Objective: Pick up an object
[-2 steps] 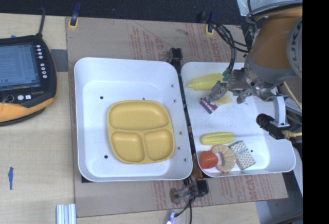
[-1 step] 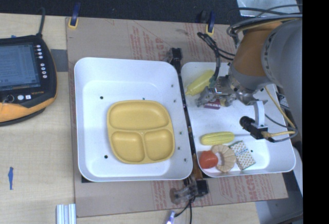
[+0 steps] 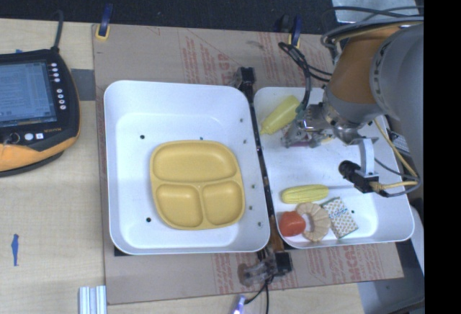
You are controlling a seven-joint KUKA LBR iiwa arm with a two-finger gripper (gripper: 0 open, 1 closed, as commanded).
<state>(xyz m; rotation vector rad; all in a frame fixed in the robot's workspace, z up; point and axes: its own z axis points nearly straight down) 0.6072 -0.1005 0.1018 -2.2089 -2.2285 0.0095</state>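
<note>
We counted one yellow divided plate (image 3: 196, 184) in the left bin (image 3: 122, 161), five small objects in the right bin (image 3: 392, 230), no legible writing, and the gripper (image 3: 306, 134) too obscured to tell its state.

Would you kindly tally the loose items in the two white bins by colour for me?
Yellow: 3 (sectioned plastic plate, corn cob, yellow oblong piece)
Red: 1 (round tomato-like piece)
Tan: 1 (ridged shell-like piece)
White patterned: 1 (small packet)
Total: 6

Divided tray (image 3: 196, 183) in left bin (image 3: 122, 161)
</note>
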